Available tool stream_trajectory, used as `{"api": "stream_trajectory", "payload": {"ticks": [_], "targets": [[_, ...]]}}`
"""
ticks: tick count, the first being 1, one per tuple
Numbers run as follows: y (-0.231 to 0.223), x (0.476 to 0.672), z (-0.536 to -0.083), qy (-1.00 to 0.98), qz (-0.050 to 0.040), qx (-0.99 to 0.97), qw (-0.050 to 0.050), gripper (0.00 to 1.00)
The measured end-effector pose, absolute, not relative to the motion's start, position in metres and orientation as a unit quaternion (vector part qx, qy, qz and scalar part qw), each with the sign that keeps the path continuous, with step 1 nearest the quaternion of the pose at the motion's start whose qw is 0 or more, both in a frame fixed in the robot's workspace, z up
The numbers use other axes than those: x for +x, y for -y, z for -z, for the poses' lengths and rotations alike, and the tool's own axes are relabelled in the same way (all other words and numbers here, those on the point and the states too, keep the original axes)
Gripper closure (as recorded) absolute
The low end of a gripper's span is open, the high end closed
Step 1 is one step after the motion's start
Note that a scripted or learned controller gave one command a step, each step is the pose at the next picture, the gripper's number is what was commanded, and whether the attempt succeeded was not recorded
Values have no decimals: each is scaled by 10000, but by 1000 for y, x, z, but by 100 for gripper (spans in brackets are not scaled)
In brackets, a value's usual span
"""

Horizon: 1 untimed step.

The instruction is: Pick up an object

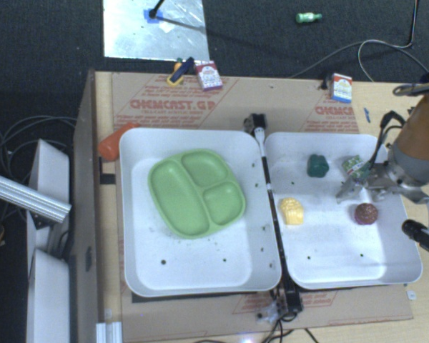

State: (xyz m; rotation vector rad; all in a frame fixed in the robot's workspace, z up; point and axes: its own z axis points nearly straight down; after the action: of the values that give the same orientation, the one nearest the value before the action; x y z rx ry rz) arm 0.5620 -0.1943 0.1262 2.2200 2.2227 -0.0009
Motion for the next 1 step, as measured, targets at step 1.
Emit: {"api": "stream_trajectory", "payload": {"ticks": [1], "targets": [[207,535,-84,-7075,-1,7067,5,0]]}}
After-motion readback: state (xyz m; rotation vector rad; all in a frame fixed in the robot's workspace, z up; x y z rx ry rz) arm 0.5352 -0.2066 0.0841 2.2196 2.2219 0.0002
